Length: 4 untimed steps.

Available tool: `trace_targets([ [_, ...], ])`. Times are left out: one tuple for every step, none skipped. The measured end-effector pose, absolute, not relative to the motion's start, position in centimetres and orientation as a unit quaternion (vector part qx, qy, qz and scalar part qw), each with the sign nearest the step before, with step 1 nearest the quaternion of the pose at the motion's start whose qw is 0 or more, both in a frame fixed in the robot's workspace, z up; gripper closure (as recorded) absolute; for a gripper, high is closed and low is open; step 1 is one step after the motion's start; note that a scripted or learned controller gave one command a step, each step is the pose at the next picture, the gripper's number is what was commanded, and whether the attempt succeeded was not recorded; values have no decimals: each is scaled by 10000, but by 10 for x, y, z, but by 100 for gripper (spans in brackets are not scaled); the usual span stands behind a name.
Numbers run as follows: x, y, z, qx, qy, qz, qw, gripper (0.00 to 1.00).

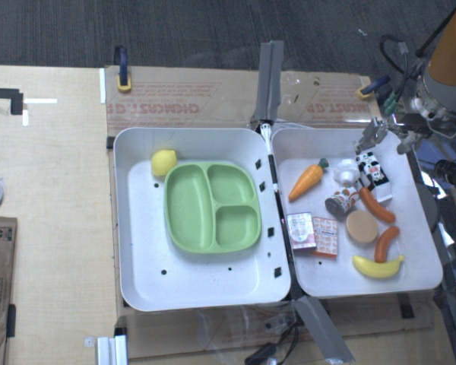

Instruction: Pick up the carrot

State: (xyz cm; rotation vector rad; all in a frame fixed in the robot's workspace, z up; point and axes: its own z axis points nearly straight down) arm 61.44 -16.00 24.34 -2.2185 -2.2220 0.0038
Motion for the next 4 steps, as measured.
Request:
trace_targets([
  [633,-104,165,-6801,-7332,11,7,0],
  [626,-98,91,-6195,-7850,3,7,0],
  [626,-100,101,-6211,-7838,1,0,100],
  [659,-68,243,-6786,-7345,9,-6,100],
])
